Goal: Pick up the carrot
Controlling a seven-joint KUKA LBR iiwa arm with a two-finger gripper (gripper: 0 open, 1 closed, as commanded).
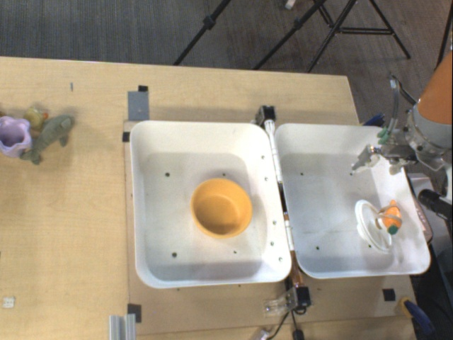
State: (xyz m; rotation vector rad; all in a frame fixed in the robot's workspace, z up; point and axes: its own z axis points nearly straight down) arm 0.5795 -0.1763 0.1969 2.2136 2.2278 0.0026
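Carrot (391, 217) lies in the right bin (333, 261), near its right wall, resting on a clear plastic piece (371, 227). We see the gripper (375, 154) farther back over the same bin, apart from the carrot; whether its claw is wide or narrow we cannot tell. An orange bowl (222, 206) sits in the left bin (163, 261). Small toys (32, 133) lie far left on the bench (64, 246).

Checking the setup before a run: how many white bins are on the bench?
2. The left bin holds an orange bowl; the right bin holds the carrot on a small clear dish near its right edge. They sit side by side.
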